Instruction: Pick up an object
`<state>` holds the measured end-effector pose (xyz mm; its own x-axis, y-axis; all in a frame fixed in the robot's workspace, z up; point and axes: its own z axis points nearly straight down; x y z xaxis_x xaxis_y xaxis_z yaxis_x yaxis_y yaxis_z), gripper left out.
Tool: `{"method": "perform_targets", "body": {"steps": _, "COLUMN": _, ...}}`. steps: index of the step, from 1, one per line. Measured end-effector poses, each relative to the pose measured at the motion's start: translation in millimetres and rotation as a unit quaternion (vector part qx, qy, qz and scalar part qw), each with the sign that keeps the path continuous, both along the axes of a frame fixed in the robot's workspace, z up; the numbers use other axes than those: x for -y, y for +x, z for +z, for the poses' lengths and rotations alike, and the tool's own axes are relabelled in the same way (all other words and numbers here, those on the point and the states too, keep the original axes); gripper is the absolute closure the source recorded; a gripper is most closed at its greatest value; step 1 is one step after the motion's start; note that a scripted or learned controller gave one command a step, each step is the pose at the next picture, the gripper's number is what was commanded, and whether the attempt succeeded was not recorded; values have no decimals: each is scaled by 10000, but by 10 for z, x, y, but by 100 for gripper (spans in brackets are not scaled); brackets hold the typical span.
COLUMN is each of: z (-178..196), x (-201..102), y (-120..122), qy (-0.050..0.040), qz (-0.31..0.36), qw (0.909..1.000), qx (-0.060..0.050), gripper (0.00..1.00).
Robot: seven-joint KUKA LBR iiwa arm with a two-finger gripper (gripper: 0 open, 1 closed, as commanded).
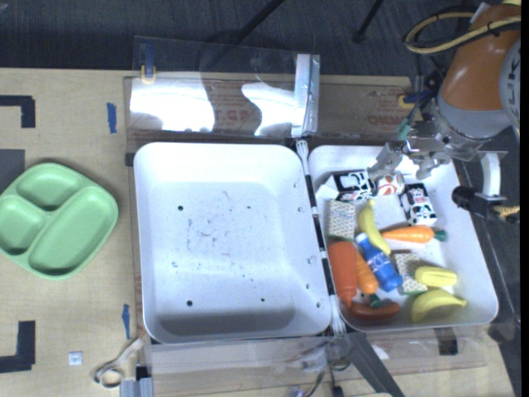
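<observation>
Your bench's right bin [482,300] is crowded: the jaws [409,157], spread and empty above its far edge, may nudge the cow-patterned toys [354,184] aside instead of catching one.

Dark carpet floor [99,15], pale wooden bench [74,98]

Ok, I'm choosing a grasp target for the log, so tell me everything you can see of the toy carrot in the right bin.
The toy carrot looks like smooth plastic: an orange tapered body with a small green stub at its right end. It lies flat, pointing left, roughly across the right bin, near the middle. Its tip meets the yellow banana; a black-and-white cow toy sits just behind it. The tool hangs above the bin's far end, apart from it.
</observation>
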<state>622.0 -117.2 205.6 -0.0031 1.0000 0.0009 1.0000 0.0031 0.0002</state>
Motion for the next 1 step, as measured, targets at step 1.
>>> {"method": "perform_targets", "body": {"steps": 1, "z": -1054, "x": -92, "y": -332, "qy": -17, "qz": 1047, "qw": 9945, "qx": 64, "gripper": 0}}
